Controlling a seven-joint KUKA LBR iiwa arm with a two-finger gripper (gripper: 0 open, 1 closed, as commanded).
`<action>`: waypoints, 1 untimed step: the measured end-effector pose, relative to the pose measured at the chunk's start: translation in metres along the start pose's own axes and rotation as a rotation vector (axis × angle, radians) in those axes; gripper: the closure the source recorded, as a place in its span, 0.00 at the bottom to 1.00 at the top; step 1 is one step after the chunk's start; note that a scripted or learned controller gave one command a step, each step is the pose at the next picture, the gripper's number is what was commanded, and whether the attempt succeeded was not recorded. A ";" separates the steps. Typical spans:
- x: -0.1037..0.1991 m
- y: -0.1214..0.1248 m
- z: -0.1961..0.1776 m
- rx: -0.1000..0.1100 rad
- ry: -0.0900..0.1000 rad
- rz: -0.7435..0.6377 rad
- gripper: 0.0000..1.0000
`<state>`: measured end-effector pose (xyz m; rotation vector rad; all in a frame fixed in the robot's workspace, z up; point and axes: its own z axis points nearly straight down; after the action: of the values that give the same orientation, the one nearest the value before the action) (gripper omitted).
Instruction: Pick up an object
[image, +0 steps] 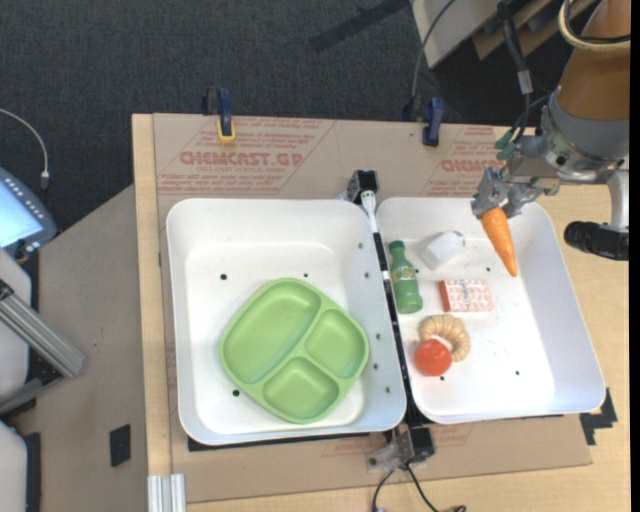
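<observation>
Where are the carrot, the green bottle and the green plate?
carrot (501, 240): camera view, middle of its orange body.
green bottle (405, 281): camera view, middle of its body.
green plate (293, 348): camera view, ridge where its three compartments meet.

Upper right of the frame: the arm (598, 70) shows a broad orange band above a grey wrist; dark cables trail beside it; the gripper (503, 198) is grey metal.
</observation>
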<state>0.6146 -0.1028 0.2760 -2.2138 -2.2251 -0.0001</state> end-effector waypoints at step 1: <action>0.059 0.004 0.018 0.002 0.001 -0.001 1.00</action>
<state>0.6183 -0.0438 0.2579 -2.2113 -2.2253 0.0008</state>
